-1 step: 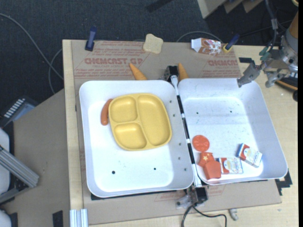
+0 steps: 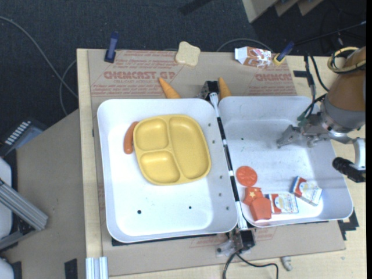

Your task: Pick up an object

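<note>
My gripper (image 2: 294,140) hovers over the upper middle of the right bin (image 2: 261,112), fingers spread open with nothing between them and bare bin floor beneath. Toward the near edge of that bin lie an orange disc (image 2: 246,175), a red block (image 2: 259,206) and two small printed cartons (image 2: 285,203) (image 2: 306,191). All of these are well below the gripper in the view and apart from it. The left bin (image 2: 168,214) holds a yellow divided plate (image 2: 171,149) with a red sausage (image 2: 128,138) at its left edge.
The grey arm with its orange band (image 2: 349,92) comes in over the right bin's far right corner. Behind the bins on the cardboard lie a bread slice (image 2: 188,53), two carrots (image 2: 168,89) (image 2: 224,88), a small carton (image 2: 254,56) and a blue clip (image 2: 111,47).
</note>
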